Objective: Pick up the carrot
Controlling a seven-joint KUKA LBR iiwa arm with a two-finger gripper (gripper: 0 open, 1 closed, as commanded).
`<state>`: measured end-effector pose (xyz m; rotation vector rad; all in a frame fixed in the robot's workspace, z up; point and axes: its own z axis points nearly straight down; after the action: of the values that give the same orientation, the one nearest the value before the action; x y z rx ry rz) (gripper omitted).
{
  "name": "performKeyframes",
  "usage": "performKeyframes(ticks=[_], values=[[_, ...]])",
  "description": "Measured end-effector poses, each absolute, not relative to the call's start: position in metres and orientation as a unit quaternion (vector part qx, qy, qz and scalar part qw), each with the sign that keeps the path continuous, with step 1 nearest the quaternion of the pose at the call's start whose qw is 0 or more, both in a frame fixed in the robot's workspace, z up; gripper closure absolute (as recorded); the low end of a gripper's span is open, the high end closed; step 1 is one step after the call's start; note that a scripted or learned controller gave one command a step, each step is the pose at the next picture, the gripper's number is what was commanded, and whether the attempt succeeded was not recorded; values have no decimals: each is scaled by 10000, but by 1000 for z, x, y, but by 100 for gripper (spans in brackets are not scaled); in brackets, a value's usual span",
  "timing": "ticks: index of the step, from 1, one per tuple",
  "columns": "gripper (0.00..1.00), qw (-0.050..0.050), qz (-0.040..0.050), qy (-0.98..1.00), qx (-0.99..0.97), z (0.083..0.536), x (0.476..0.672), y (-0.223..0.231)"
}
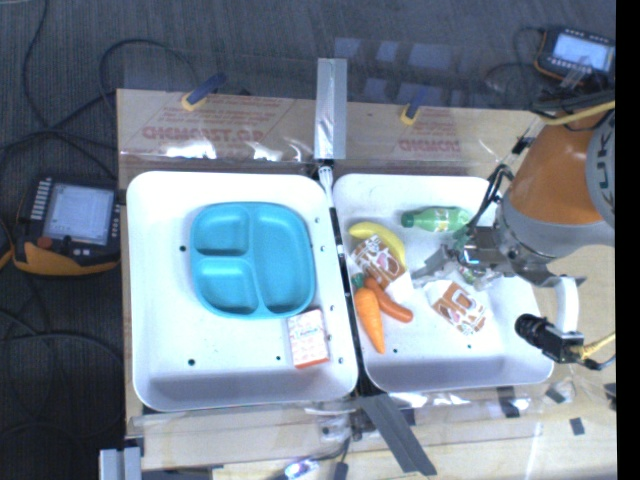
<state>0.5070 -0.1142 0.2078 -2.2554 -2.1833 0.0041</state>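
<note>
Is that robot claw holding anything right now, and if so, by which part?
It cannot be told. The gripper hangs over the right bin near a snack packet; the carrot lies apart, untouched.

We can't make out the gripper (462, 255) fingers, a blurred tangle. The arm (570, 193) runs off our right edge, covering the bin's (430, 368) far rim.

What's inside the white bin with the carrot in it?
Inside the right bin lie the carrot, a banana, a green bottle and two snack packets. The gripper hangs over them, so whatever sits beneath it is covered.
</note>
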Motion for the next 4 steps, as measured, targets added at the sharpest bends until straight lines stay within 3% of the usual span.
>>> performKeyframes(ticks=[1, 2, 3, 4], values=[[0, 23, 22, -6760, -7369, 182, 528, -38], [0, 25, 28, -6338, -7735, 182, 482, -2], [0, -3, 34, -5604, -8282, 182, 575, 9], [0, -8, 38, -4443, -8959, 182, 591, 11]])
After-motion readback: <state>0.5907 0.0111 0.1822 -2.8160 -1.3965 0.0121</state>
